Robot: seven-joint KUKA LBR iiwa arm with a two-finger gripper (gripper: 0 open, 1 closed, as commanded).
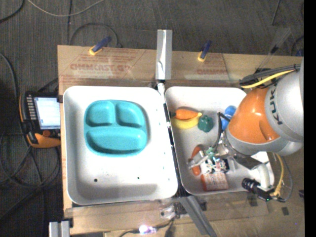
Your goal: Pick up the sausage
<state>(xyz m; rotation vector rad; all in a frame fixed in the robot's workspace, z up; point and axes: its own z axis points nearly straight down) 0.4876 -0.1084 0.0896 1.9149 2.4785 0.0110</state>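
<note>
In the lower right of the frame, the gripper [206, 158] hangs just above the reddish sausage [197, 154]; whether its jaws are parted, I cannot tell.

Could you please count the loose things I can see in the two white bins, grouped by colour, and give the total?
Teal: 1, divided plate
Orange: 1, carrot
Yellow: 1, banana
Green: 1, small item
Blue: 1, item partly behind the arm
Red-orange: 2, sausage and box
Total: 7
</note>
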